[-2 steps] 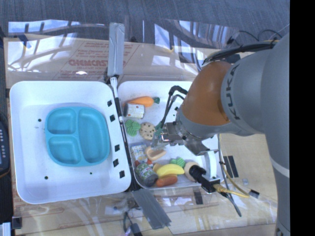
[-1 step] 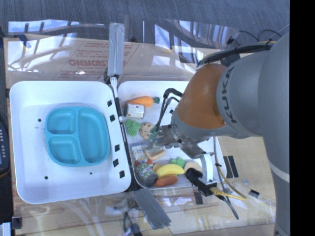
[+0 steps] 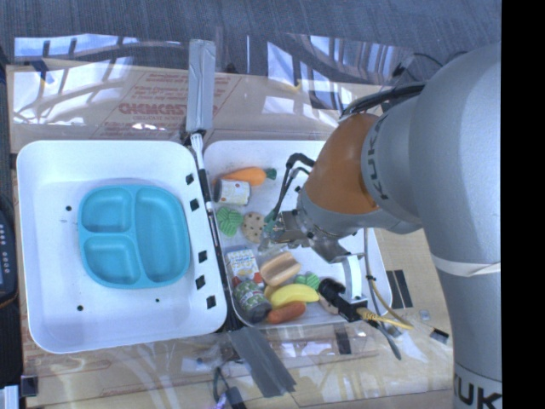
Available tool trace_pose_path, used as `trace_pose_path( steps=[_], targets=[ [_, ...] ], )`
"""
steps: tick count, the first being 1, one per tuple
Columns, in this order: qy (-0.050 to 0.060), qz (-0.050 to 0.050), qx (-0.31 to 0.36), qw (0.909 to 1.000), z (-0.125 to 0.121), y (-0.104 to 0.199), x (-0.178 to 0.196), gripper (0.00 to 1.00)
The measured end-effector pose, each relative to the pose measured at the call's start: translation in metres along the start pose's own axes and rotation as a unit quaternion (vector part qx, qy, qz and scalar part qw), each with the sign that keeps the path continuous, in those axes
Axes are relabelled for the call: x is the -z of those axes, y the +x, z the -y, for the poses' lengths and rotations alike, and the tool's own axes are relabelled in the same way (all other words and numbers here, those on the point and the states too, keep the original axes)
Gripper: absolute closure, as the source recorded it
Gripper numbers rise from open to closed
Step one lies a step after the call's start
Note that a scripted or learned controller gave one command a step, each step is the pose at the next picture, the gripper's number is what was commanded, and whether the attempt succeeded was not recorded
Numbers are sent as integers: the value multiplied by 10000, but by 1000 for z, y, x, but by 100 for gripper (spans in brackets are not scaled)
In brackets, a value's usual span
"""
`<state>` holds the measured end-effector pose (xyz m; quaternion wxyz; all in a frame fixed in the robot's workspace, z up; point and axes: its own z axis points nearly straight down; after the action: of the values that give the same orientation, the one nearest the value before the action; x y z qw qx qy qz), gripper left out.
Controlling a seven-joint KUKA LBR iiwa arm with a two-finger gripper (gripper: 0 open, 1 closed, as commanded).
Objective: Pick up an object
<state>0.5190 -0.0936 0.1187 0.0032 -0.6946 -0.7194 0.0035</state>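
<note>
The pincer (image 3: 277,228) hung low over the right bin (image 3: 223,156); whether it was spread or pressed together could not be told. Just beneath lay a toy hot dog (image 3: 280,269), likely light, hard, smooth plastic, best gripped across its narrow middle. Beside it sat a glossy banana (image 3: 294,294) and a tapered carrot (image 3: 245,175). The left bin (image 3: 43,228) held a matte blue tray (image 3: 134,235).

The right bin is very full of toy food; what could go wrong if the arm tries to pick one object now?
1. The hot dog, banana and red sausage lie touching in the right bin, so a grab may catch two or push one aside.
2. The arm's wrist hides the bin's middle, so the pincer may miss unseen.
3. The sausage sits against the near wall, which could block a finger.
</note>
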Motion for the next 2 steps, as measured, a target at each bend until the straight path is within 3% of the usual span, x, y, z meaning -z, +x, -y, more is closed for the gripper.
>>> trace_pose_path(
  steps=[1,2],
  targets=[
    [-30,-2,446,9990,-79,-13,-11,0],
    [-51,-4,-791,9969,-111,10,75,0]
  ],
)
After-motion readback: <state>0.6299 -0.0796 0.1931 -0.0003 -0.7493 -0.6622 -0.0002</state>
